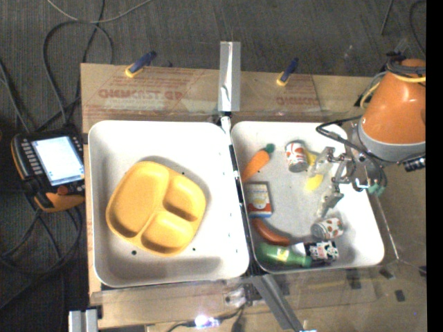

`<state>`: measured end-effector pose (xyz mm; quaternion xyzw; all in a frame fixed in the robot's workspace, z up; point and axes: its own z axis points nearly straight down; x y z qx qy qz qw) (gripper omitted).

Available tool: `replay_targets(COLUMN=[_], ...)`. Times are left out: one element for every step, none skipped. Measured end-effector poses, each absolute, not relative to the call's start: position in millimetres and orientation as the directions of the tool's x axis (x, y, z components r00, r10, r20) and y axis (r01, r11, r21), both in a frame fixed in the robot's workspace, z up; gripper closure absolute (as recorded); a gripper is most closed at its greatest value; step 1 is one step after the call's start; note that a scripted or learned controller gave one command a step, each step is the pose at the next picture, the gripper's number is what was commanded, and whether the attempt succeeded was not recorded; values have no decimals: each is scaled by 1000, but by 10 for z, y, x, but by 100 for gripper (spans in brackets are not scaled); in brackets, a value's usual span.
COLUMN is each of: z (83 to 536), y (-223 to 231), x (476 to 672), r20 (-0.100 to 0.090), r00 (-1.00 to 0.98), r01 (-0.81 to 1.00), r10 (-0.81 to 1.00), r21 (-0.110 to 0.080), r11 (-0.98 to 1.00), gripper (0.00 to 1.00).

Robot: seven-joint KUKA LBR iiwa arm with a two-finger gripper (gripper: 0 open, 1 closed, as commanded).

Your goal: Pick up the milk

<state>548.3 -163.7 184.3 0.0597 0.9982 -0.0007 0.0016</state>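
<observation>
Counter (97, 88) carries two white bins side by side. Left bin (104, 254) holds a yellow divided tray (157, 207), sitting roughly centre, tilted. Right bin (370, 247) holds the small items. Arm (396, 113), grey with orange band, enters from 3 o'clock and sits over the right bin's 2 o'clock corner. Gripper (331, 196) hangs over the bin at about 3 o'clock from its centre; cannot tell whether it is open or closed, and nothing is seen held. Green bottle (285, 256) lies along the bin's 6 o'clock wall, with a brown sausage-shaped item (270, 232) just beside it towards 11 o'clock. Carrot (257, 162) lies at 10 o'clock by the dividing wall. Small carton with a blue band (259, 198), likely the milk, lies at 9 o'clock, apart from the gripper. Red-and-white can (297, 155) at 12 o'clock. Second can (327, 227) at 5 o'clock, just below the gripper. Black-and-white box (323, 251) touching the bottle's end. Yellow piece (315, 181) near centre.
</observation>
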Motion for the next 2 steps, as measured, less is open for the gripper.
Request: replay_targets(z=[1389, 1670], y=[-1840, -2233], x=[5317, 5524], r20=[0, -3], r00=[-998, -991], r01=[-70, -135], r10=[-70, -135], r21=[-1, -1], r11=[998, 991], gripper=[0, 0])
